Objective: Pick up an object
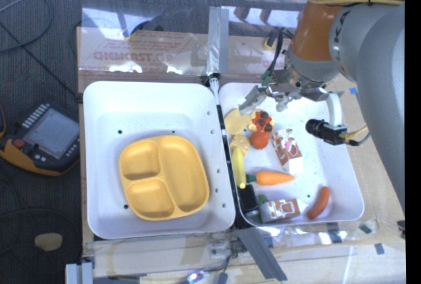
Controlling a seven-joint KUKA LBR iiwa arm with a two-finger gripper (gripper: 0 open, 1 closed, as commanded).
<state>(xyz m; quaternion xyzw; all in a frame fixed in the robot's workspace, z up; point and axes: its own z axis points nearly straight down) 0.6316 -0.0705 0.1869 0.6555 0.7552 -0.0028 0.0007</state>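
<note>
Grey fingers of the gripper (268,98) are spread open (nothing between them) just above the orange toy (260,131) in the right bin (347,192).

Two shallow white bins sit side by side on the counter (92,46). The left bin (105,105) holds a yellow divided plate (163,176) with three compartments. In the right bin (342,190) lie a carrot (273,178), a red sausage (318,202), a small brown and white carton (281,209), another small carton (287,146), a banana (238,164) along the left wall, and an orange-red toy (260,130). The gripper (266,100) hangs over the bin's upper part, its two fingers spread apart just above the orange-red toy, with nothing between them. A handheld pendant (41,138) lies on the floor at left.
</note>
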